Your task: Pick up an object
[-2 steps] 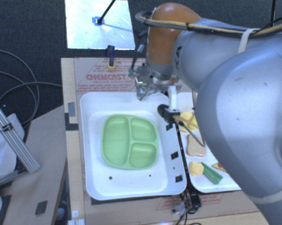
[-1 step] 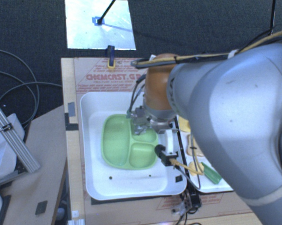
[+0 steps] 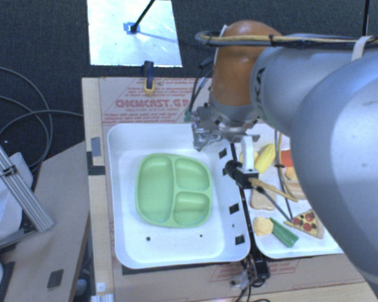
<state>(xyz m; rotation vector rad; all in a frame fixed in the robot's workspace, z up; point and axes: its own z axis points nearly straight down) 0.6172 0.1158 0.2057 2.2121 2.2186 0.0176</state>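
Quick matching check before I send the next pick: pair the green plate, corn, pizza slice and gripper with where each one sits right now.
Things:
1. green divided plate
2. corn cob
3. pizza slice
4. gripper

Places:
A. right bin, near front corner
B. above left bin's back right corner
C. centre of left bin
D. right bin, near the divider, toward the back

Pairs: 1-C, 2-D, 3-A, 4-B

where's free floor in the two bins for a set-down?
Left white bin: bare strips in front of and left of the green divided plate. Right white bin: crowded with yellow corn cob, pizza slice, green vegetable piece, and partly covered by the grey arm.
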